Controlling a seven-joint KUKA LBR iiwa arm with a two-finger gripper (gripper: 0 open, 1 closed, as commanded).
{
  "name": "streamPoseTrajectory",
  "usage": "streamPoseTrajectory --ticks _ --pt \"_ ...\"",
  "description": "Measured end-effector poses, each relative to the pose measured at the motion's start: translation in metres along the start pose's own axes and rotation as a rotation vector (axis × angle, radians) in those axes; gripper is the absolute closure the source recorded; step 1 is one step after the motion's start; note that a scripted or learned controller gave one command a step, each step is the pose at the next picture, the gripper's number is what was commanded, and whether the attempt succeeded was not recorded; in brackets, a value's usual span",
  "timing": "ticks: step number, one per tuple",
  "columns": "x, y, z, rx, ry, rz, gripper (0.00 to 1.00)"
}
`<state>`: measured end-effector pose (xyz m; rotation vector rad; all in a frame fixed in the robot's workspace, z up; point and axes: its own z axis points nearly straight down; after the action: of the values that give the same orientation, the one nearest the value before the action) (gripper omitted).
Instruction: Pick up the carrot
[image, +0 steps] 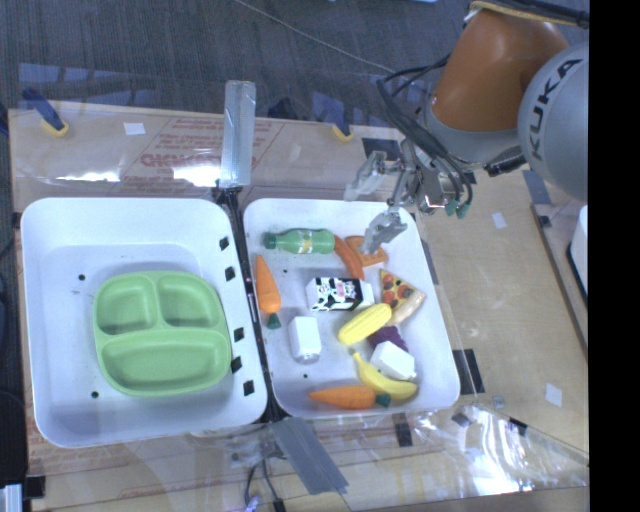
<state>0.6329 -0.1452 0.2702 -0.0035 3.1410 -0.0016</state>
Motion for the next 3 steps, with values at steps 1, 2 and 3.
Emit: streamPoseTrajectory --ticks 1,2,3 --pt "-0.019 0.044 0.163 -0.005 0.011 -0.100 0.00" --pt "0.040 0.102 0.072 -0.001 -0.009 -0.059 0.00" --pt "0.049 0.112 0.078 -0.002 0.005 -0.129 0.00"
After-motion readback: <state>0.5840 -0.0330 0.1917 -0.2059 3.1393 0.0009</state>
